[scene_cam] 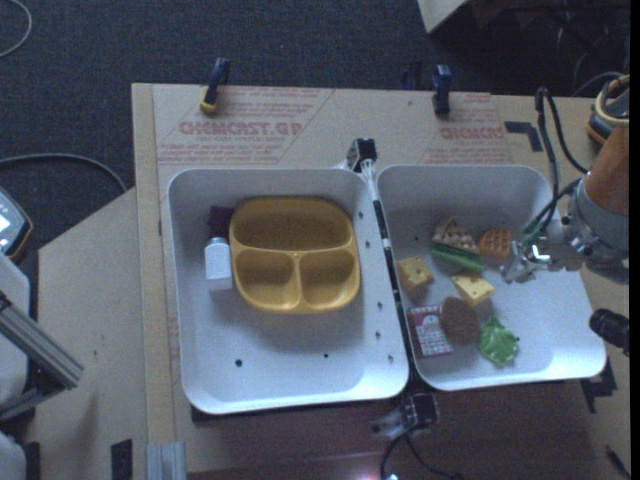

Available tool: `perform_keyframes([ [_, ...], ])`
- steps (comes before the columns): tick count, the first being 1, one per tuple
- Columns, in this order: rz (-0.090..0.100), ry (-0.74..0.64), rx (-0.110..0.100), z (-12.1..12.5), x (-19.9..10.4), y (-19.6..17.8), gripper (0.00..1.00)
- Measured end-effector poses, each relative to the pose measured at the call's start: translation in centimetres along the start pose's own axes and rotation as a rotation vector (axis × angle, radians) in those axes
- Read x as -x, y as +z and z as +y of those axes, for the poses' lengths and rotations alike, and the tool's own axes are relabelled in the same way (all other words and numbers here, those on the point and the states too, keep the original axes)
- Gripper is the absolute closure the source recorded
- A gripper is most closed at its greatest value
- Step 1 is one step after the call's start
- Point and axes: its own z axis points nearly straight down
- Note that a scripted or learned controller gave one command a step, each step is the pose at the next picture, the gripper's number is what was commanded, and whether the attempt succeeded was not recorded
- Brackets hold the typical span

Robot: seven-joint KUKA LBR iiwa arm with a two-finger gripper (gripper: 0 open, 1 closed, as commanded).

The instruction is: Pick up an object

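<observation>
- The hand (522, 264) hangs over the right bin (530, 193), near its right wall, with the grey arm (600, 223) reaching in from that side.
- How far its fingers are parted cannot be told; they are small and blurred, and nothing can be seen between them.
- The right bin holds a cluster of toy food, all left of the hand.
- An orange waffle-like piece (495, 242) lies just left of the hand, close by; whether they touch cannot be told.
- A brown-and-cream wedge (455, 234) sits further left of the waffle piece, with a green strip (458, 258) lying just below it.
- One yellow cheese cube (414, 273) lies toward the bin's left wall; a second yellow cube (473, 289) lies below and left of the hand.
- A round brown cookie-like disc (461, 320) rests just under that second cube, beside a small red-and-white packet (429, 330) on its left.
- A green leafy piece (497, 341) lies to the disc's right, near the bin's front wall.
- The left bin (200, 358) holds a yellow divided tray (294, 253), upright, compartments bare.
- A small white bottle (218, 262) stands against the tray's left edge, with a dark purple object (220, 217) just above it.
- Both bins sit side by side on the table (150, 168).
</observation>
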Motion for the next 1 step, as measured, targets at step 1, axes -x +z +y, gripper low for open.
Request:
perform_keyframes([
  [1,0.002,-0.004,-0.001,2.49,-3.86,-0.63,1.0],
])
